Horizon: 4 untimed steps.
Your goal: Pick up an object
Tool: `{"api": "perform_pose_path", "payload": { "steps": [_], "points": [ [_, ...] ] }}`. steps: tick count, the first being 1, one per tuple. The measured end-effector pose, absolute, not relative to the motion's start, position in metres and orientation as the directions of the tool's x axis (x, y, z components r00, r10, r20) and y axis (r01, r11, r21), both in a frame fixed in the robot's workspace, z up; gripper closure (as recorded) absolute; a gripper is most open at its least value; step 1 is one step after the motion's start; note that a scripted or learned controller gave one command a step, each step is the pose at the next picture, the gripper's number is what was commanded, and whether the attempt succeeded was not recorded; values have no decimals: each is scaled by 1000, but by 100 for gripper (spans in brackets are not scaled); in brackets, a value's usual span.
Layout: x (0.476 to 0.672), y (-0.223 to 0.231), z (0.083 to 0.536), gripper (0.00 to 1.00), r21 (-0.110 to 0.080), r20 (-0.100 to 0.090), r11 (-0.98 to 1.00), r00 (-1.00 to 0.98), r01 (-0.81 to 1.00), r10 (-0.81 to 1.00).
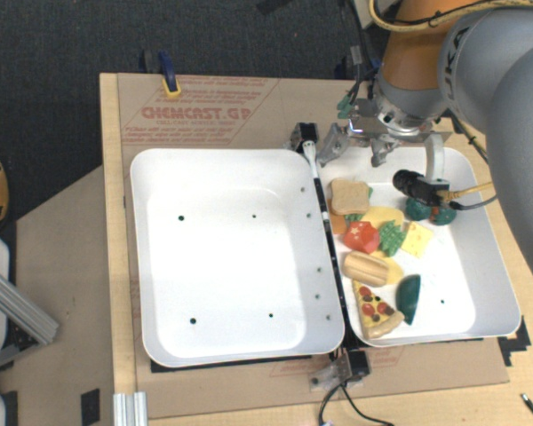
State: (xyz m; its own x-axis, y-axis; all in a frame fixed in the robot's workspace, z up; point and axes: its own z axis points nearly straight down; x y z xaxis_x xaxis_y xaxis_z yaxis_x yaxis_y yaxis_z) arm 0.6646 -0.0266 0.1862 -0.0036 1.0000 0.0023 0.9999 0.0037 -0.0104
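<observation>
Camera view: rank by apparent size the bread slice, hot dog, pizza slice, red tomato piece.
1. Tan toy bread slice
2. Toy hot dog in bun and toy pizza slice: look alike, not ranked
3. Red toy tomato piece

Toy food (377, 251) heaped in right bin (480, 282)

We see a brown board (204, 105) with red lettering under two white bins. A blue-and-yellow clamp (169, 75) grips its upper edge, left of centre. Dark carpet (115, 16) fills the top. At the lower left lies a metal rail (18, 304).
</observation>
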Motion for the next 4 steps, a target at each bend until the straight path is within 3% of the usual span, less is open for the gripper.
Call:
{"api": "perform_pose_path", "payload": {
  "steps": [1, 2, 3, 4],
  "points": [
    [643, -94, 184, 0, -3, 1, -7, 7, 1000, 1000],
    [613, -96, 109, 0, -7, 2, -3, 3, 1000, 1000],
    [581, -95, 84, 0, -3, 1, -2, 2, 1000, 1000],
    [613, -100, 85, 0, 3, -1, 1, -1, 1000, 1000]
  ]
}}
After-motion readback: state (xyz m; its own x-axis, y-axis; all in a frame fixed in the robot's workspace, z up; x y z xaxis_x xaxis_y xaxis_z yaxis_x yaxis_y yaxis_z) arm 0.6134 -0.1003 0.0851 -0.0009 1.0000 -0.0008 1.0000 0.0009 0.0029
